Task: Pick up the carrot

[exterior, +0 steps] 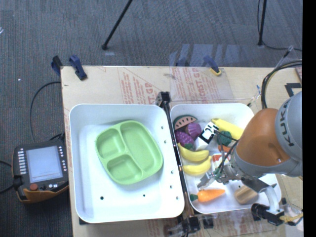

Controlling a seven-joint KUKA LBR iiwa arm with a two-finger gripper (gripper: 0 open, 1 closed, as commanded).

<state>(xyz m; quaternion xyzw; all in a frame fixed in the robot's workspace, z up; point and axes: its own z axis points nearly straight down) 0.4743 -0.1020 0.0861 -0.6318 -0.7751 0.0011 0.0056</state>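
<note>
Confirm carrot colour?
Orange with a green stem end; the carrot lies in the right bin, seen in the camera view.

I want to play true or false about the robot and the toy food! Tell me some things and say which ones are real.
1. The carrot lies in the right bin. True.
2. The green plate is stacked with bananas. False: the two bananas lie in the right bin, not on the plate.
3. The plate sits in the left bin. True.
4. The gripper has lifted the carrot high above the bench. False: the carrot rests on the bin floor, just below the gripper.
5. The purple grapes lie near the bananas. True.
</note>
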